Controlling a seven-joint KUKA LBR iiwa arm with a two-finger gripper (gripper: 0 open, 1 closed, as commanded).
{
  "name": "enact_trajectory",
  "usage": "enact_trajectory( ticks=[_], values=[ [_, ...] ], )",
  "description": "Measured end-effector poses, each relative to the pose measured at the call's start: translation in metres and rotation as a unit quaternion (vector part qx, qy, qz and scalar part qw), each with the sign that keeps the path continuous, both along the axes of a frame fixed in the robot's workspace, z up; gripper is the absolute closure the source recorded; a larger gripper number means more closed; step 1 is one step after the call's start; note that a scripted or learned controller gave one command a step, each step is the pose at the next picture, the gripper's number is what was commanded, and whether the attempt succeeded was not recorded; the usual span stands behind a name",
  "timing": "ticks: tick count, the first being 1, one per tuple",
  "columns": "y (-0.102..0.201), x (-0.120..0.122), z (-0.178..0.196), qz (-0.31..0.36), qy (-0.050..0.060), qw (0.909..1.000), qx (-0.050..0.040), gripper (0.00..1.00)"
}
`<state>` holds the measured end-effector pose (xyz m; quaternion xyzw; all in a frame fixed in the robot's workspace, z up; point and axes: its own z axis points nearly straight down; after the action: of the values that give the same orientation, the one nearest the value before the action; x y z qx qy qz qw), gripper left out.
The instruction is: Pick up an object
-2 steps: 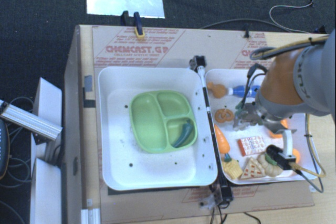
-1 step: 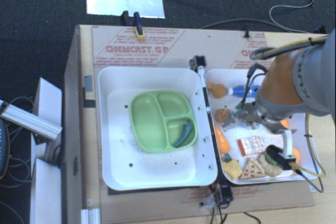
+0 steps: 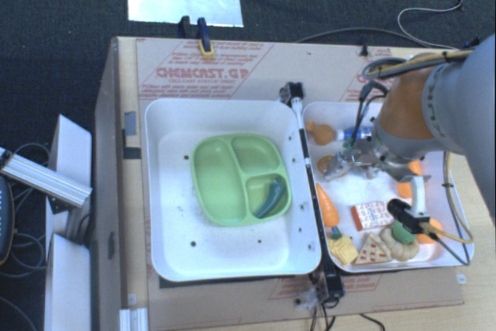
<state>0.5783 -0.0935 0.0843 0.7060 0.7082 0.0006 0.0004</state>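
One two-finger metal gripper [image 3: 353,160], low in the right white plastic bin [image 3: 457,248]; its grip cannot be told. Just beside it: two orange-brown toy pieces [image 3: 319,134]. Nearer the front wall: one orange carrot [image 3: 328,205], one red-white block [image 3: 370,214], one pizza slice [image 3: 375,248]. Left bin [image 3: 174,260]: one green divided plate [image 3: 232,178] holding one dark green pod [image 3: 270,199].

My arm [image 3: 449,101] runs off the right edge and covers the far right part of the right bin [image 3: 387,266]. My pincer [image 3: 358,160] sits low beneath my wrist; I cannot make out its tips or what lies under them.
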Motion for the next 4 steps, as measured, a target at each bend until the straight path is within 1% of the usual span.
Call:
enact_trajectory(
  ticks=[1,2,3,4],
  values=[
    [-0.005,0.058,0.0,0.0,0.0,1.0,-0.0003,0.0],
    [0.003,0.058,0.0,0.001,0.0,1.0,-0.0005,0.0],
    [0.006,0.069,-0.004,-0.002,0.013,0.9999,0.0011,0.0],
    [0.006,0.071,0.008,0.0,0.007,1.0,-0.0006,1.0]
  ],
)
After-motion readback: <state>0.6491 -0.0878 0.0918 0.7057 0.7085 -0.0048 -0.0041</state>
